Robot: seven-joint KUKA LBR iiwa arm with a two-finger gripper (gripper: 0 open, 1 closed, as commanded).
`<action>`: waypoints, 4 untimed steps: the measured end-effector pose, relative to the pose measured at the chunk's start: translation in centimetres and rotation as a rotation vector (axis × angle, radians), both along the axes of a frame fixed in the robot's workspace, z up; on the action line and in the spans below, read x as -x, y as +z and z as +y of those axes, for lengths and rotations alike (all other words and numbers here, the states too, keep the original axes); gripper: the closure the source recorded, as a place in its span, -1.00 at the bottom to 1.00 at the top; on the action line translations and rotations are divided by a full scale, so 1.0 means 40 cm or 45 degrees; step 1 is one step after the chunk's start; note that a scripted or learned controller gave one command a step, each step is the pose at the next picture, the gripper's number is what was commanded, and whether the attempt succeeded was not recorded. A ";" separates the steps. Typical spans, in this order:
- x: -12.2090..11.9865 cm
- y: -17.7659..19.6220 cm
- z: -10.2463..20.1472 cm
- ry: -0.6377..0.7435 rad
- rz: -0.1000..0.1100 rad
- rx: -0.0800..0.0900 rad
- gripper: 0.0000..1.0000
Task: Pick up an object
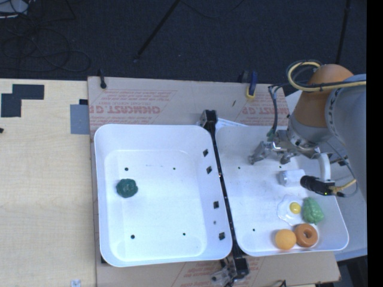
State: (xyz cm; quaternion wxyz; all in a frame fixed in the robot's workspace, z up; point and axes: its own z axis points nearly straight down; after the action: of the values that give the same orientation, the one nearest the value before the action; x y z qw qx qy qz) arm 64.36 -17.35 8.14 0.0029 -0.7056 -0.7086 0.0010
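Gripper (266, 153) position: we see it above the upper part of the right bin (251, 220), its metal fingers reaching toward the left of the view from the grey arm (350, 121), which enters from the right with its orange band (314, 103) above the wrist. We cannot tell from this slanted view whether it is spread or closed, and we see no object in its grasp.

Candidate objects: we find four clustered in the lower right corner of the right bin, well below and to the right of the gripper. A fried-egg toy (291, 209) lies with a green leafy item (312, 210) just beside it on the right. Below these, an orange ball (285, 239) touches a brown ring doughnut (306, 235). A small pale object (291, 177) lies nearer the gripper, just beneath the wrist; we cannot identify it.

Left bin (108, 220): we note one dark green lump (127, 188) near its left wall, well apart from the gripper, with the divider between the bins in between
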 end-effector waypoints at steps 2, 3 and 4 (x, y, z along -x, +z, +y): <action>-0.001 0.041 -0.007 -0.003 -0.004 0.003 -1.00; 0.044 0.231 -0.106 -0.008 -0.012 0.008 -1.00; -0.001 0.137 0.032 0.000 -0.002 0.001 -1.00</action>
State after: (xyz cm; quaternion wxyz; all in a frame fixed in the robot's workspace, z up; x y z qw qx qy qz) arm 64.41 -16.08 13.63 0.0021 -0.7058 -0.7084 0.0007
